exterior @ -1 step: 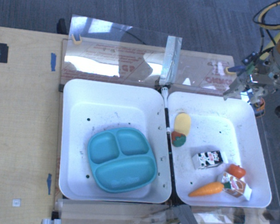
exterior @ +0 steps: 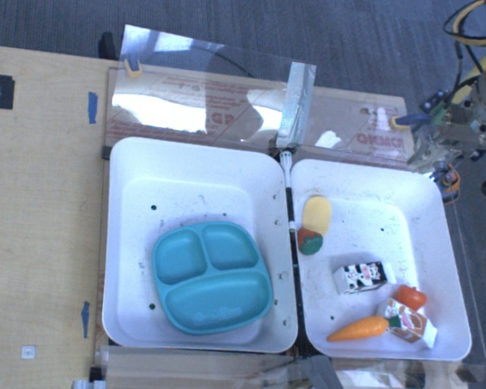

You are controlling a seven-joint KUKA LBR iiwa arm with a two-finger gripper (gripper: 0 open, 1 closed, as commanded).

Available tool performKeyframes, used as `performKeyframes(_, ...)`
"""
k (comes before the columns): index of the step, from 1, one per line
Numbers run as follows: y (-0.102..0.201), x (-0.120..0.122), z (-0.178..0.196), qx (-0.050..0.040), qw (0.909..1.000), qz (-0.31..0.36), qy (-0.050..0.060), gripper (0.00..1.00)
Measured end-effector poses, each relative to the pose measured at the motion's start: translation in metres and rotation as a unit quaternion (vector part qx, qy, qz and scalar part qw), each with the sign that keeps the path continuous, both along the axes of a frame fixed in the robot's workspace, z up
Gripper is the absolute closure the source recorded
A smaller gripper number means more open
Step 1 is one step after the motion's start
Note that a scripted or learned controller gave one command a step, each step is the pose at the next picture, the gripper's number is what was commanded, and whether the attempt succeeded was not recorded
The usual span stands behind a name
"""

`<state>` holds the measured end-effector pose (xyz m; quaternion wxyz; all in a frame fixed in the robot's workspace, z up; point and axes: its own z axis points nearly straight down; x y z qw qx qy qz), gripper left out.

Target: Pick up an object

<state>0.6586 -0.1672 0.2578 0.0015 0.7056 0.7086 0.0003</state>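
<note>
The right bin (exterior: 445, 245) holds several small items. A yellow lemon-shaped piece (exterior: 316, 213) lies at its left wall, with a red and green piece (exterior: 310, 241) just below it. A black-and-white cow-patterned carton (exterior: 361, 276) lies in the middle. An orange carrot (exterior: 358, 328) lies near the front wall, beside a red-capped packet (exterior: 409, 319). My gripper (exterior: 442, 150) hangs above the bin's far right corner, well away from all of them, with nothing seen in it.
The left bin (exterior: 128, 220) carries a blue divided plate (exterior: 211, 277). A clear plastic panel (exterior: 202, 90) with a metal post (exterior: 296, 104) stands behind both bins. Cables (exterior: 477, 24) hang by the arm at the top right.
</note>
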Motion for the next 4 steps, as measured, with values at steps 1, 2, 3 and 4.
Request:
performKeyframes(1,0.0,0.003,0.087,-0.0019,0.9885,0.151,-0.003,1.0)
performKeyframes(2,-0.055,0.009,0.154,-0.0042,0.9321,0.362,-0.003,1.0)
performKeyframes(3,-0.056,-0.005,0.181,-0.0049,0.8463,0.533,-0.002,1.0)
performKeyframes(4,-0.05,-0.022,0.18,-0.0018,0.8236,0.567,0.0,1.0)
